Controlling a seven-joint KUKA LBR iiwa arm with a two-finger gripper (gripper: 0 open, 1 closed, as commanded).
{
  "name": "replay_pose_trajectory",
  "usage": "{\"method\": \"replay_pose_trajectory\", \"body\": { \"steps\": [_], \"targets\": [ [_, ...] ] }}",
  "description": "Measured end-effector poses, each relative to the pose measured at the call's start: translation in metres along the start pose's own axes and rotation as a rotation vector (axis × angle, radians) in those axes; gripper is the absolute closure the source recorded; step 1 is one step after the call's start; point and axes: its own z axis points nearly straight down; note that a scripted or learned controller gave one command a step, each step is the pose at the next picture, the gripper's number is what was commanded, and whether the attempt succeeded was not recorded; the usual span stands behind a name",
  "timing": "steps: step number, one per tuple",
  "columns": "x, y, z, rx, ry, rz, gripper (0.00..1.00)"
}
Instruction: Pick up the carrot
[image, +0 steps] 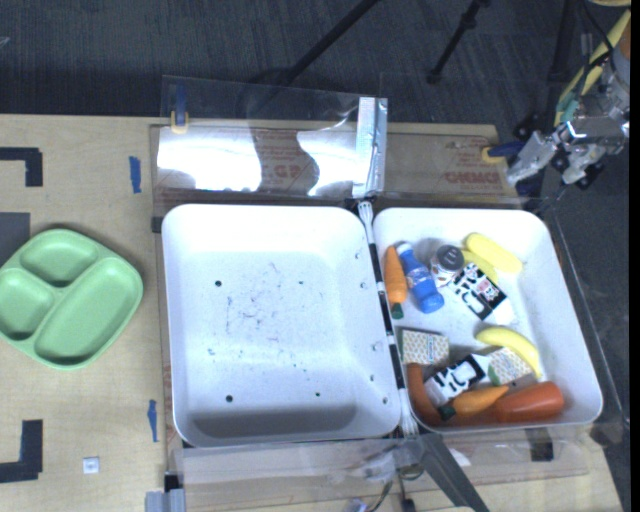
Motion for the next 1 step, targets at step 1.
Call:
{"method": "replay_pose_trajectory", "body": {
  "steps": [1],
  "targets": [
    [-0.0633, 0.0128, -0.0994, 0.000, -0.001, -0.143, 0.00]
  ]
}}
